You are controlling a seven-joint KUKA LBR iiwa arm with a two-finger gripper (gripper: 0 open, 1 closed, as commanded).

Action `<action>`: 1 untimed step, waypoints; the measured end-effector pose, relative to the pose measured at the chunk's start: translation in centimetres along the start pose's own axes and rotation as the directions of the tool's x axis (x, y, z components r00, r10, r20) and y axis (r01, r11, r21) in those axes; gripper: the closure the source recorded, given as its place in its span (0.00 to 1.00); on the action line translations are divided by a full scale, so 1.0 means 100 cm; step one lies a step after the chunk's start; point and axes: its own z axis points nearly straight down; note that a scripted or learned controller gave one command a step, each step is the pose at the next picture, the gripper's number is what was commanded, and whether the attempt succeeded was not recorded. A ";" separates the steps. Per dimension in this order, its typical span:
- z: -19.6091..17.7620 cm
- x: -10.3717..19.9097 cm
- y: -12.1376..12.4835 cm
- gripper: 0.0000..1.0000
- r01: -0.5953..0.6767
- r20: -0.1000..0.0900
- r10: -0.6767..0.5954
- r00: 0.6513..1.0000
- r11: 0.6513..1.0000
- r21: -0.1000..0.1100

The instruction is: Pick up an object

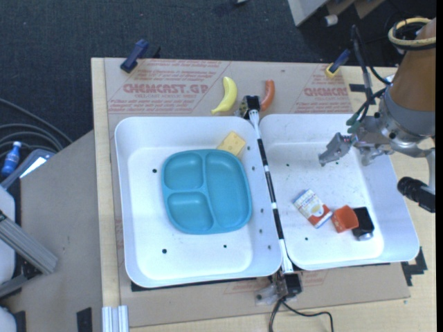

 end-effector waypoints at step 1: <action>0.137 -0.024 -0.069 0.00 -0.001 0.000 0.001 1.000 1.000 0.000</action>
